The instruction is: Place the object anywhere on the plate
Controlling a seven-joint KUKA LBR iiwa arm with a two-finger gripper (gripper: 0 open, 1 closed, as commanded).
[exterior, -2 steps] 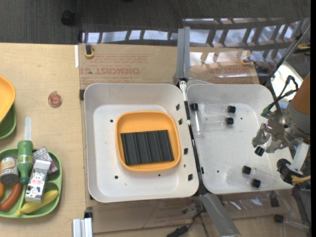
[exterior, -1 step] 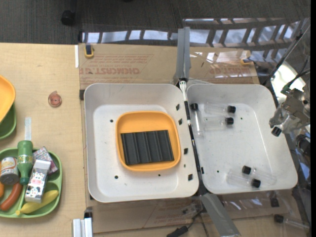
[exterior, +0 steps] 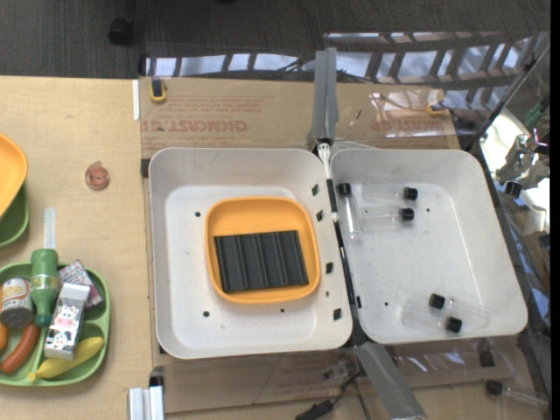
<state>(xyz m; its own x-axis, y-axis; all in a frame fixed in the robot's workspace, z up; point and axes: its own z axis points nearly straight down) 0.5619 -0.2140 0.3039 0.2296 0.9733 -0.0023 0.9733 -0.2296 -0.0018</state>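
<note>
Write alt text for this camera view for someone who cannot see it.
A dark grey ribbed rectangular slab lies on an orange rounded-square plate in the left shallow white bin. The right shallow white bin holds clear tubes with black caps.

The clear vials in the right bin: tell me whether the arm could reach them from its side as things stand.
Probably yes. The clear vials with black caps lie loose on the right bin floor, on the arm's side, with nothing over them. A second pair lies near the front wall, equally uncovered. The shallow walls look unlikely to block a descent.
</note>
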